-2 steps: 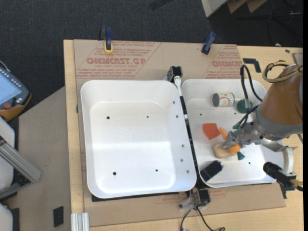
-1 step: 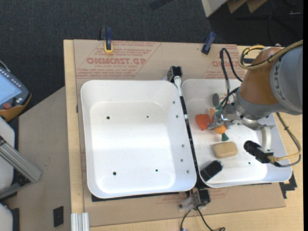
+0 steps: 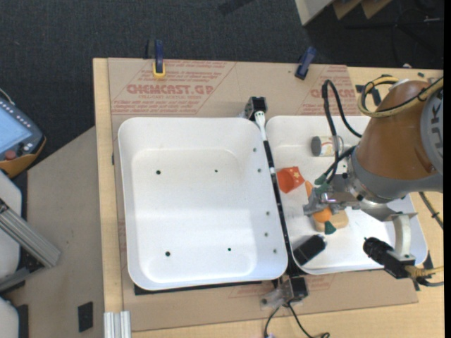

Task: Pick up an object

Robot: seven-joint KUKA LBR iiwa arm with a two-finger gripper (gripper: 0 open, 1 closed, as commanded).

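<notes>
Contact is judged reached, lift not: the claw (image 3: 325, 206) is lowered onto an orange object (image 3: 328, 219) in the right bin (image 3: 296, 134), near the worktop's front edge. Whether anything is pinched cannot be told.

1. The left bin (image 3: 190, 203) lies open to me, its floor bare.
2. In the right bin (image 3: 296, 136), an orange block (image 3: 288, 179), a grey cylinder (image 3: 325, 145) and a black object (image 3: 309, 247) crowd my path.
3. My gripper (image 3: 325, 204) hangs just above an orange-and-tan piece (image 3: 330, 219).
</notes>
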